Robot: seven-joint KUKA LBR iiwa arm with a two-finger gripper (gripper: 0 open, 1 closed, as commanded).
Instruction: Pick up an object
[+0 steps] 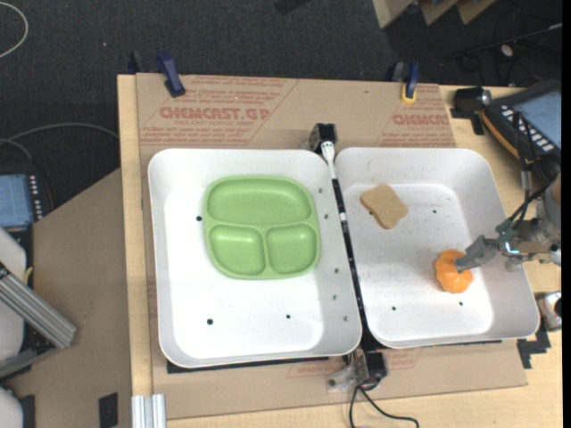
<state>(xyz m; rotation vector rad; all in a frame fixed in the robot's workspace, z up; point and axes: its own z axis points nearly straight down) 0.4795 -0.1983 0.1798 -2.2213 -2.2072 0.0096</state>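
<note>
Pincer meets orange object near right bin edge.

I have one fixed camera, mounted above the counter and looking down at a slant. It sits far enough back to take in both white bins: the left bin and the right bin, plus dark floor beyond.
</note>
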